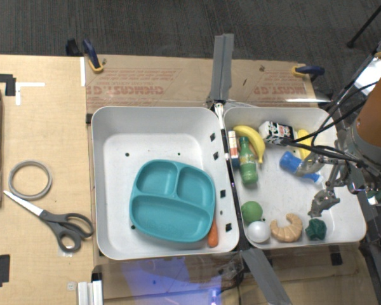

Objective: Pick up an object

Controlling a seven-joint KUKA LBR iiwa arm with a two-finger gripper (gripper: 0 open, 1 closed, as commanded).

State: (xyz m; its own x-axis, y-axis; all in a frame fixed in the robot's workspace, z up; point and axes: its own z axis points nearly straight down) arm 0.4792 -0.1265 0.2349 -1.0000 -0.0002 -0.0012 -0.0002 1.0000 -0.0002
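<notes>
Both bins [108, 170] are white. The left one holds a teal tray [173, 201] and an orange carrot [213, 235]. In the right bin: a yellow banana [253, 138], a green bottle [247, 164], a black-and-white carton [278, 131], a blue piece [292, 163], a green ball [251, 210], a white ball [258, 232], a tan croissant [287, 228] and a dark green lump [316, 228]. On the left bench lie grey-handled scissors [57, 222] and a grey tape ring [30, 179].

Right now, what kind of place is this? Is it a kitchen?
Probably not a kitchen. It looks like a robot test bench in a lab: a robot arm reaches over two white bins of toy food, like a plastic banana, and scissors and a tape roll lie on cardboard.
</notes>
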